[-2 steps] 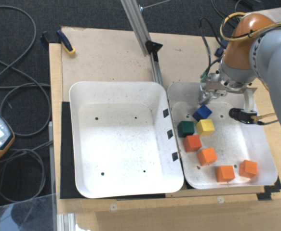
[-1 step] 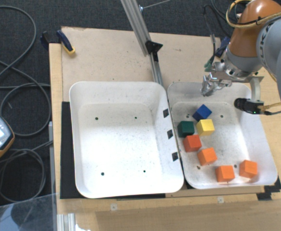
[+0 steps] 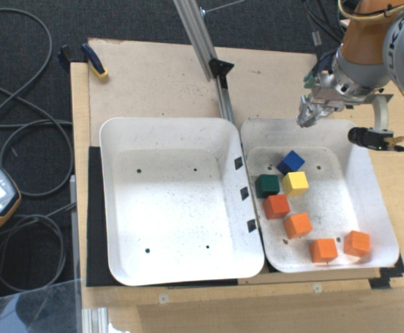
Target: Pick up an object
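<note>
Seven small cubes lie in the right bin (image 3: 368,186), at the lower right of the frame. Nearest the bottom edge sit two orange cubes, one at (image 3: 323,250) and one at (image 3: 357,243), close together but apart. Above them, toward centre, another orange cube (image 3: 298,224) rests just below a red-orange cube (image 3: 277,205). The red-orange cube touches or nearly touches a dark green cube (image 3: 267,184) and a yellow cube (image 3: 296,182). A blue cube (image 3: 291,162) sits farthest back, just beside the yellow one. All appear clean-edged and flat on the bin floor.

The left bin (image 3: 118,207) occupies the centre-left of the frame; dark clips line the divide between the two bins. A metal rail (image 3: 202,40) slants from the top of the frame down to that divide.

The right bin's upper right floor stands open; the cluster crowds its left half, near the wall.

The gripper (image 3: 308,116) hangs over the right bin's far rim, upper right of frame, well apart from the cubes. It holds nothing; how far its fingers are parted cannot be told.
</note>
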Motion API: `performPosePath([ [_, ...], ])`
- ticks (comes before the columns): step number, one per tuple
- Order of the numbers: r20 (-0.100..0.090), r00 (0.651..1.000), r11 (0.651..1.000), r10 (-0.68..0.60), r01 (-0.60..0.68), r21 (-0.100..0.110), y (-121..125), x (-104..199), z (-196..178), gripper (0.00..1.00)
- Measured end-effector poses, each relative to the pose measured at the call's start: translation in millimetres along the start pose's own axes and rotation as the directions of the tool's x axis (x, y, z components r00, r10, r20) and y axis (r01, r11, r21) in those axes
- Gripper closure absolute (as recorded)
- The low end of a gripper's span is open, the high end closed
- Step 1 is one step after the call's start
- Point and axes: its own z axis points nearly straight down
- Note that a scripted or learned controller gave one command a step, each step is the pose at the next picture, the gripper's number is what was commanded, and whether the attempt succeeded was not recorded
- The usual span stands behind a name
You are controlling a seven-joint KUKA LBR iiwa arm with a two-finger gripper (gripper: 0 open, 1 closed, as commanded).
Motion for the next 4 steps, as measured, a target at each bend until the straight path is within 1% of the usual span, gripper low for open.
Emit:
performPosePath([
  [1, -0.003, 1.000, 1.000, -0.001, 0.001, 0.010, -32.3, 33.1, -5.1, 1.00],
  [2, -0.004, 1.000, 1.000, -0.004, 0.004, 0.010, -56.9, 86.0, -18.2, 1.00],
  [3, -0.005, 1.000, 1.000, -0.003, 0.003, 0.011, -85.1, 129.8, -13.8, 1.00],
  [4, -0.004, 1.000, 1.000, -0.004, 0.004, 0.011, -119.9, 165.9, -31.8, 1.00],
])
